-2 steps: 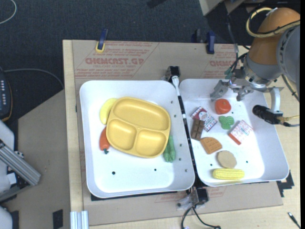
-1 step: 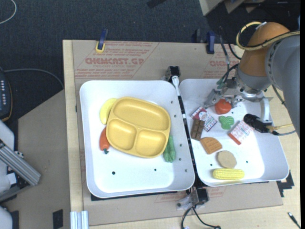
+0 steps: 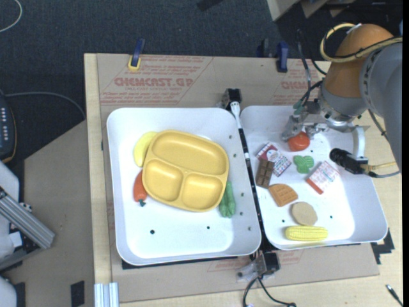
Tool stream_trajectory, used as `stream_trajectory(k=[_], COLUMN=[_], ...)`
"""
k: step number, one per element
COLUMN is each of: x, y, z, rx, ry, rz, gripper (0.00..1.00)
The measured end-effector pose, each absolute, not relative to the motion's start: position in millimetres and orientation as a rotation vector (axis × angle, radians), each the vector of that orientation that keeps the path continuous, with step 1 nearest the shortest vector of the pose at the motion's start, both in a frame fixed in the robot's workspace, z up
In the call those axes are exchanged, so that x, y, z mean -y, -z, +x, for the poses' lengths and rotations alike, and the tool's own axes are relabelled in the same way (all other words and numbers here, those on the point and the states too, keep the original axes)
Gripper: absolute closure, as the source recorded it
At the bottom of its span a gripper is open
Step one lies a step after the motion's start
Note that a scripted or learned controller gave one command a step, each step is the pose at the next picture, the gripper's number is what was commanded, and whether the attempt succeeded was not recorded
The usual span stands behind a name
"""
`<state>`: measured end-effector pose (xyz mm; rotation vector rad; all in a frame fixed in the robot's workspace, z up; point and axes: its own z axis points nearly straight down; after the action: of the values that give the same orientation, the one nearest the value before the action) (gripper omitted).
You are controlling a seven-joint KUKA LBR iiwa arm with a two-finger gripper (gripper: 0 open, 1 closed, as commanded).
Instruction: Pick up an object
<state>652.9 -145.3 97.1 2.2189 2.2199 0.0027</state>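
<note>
The red tomato-like toy [image 3: 298, 141] lies at the upper middle of the right bin [image 3: 367, 203], directly under the gripper [image 3: 303, 130], which comes in from about two o'clock on the grey arm [image 3: 358, 75]; whether the jaws are apart or closed cannot be told from this angle, and nothing shows the toy between them. Since the gripper hovers right over it, the red toy looks like the object being tried for. To do the step well, the jaws should probably straddle the toy's widest part and come low enough to close below its middle, since a rounded piece is likely to squirt out if pinched high; the lift should go straight up, clear of the bin's rear wall. Outward from the toy, the right bin holds a green piece [image 3: 304, 164] at five o'clock, a red-and-white packet [image 3: 323, 175] beyond it, a small red-and-white carton [image 3: 275, 158] at eight o'clock, a brown chocolate bar [image 3: 264, 171], an orange-brown slice [image 3: 283, 194], a tan round biscuit [image 3: 304, 213] and one ear of corn [image 3: 305, 233] at the near edge: eight items, one of each. The left bin [image 3: 128, 197] carries one yellow divided tray [image 3: 185, 170], with a yellow piece [image 3: 142, 147], a red-orange pepper [image 3: 138, 188] and a green leafy piece [image 3: 227, 201] tucked around it.
</note>
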Motion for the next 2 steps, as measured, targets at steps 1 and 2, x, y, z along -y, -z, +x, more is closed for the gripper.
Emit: stream_trajectory(k=[1, 2], x=[141.4, 138.9], y=[-155.9, -220.6], z=[646.3, 645.4], rx=[-2.217, -2.217], ry=[-0.006, -0.008], rz=[2.217, 2.214], gripper=[1.0, 1.0])
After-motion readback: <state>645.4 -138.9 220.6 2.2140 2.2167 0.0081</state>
